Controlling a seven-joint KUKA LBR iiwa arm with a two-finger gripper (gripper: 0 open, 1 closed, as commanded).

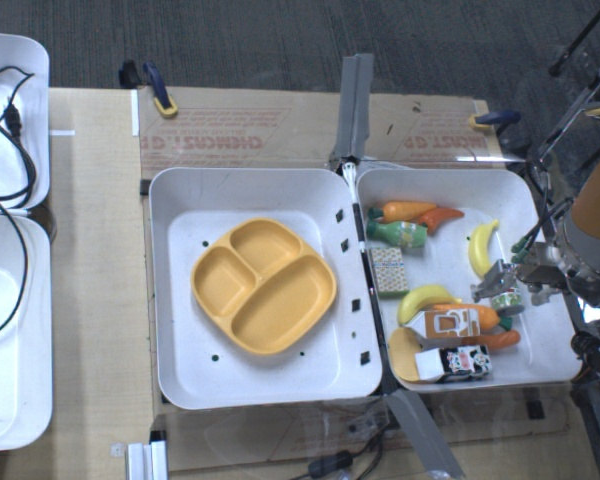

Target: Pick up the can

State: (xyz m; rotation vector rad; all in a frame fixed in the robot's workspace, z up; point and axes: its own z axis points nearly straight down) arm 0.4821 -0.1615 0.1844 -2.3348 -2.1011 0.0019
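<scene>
Pale wooden bench carries two white bins; in the right bin (525,190) the can (509,302), silvery-green and half hidden, lies at the gripper (496,286) tip; whether the gripper has hold of it I cannot tell; a juice carton (458,320) sits at its 8 o'clock, a banana (483,246) at 11; the left bin (180,268) holds a yellow plate (264,286).
</scene>
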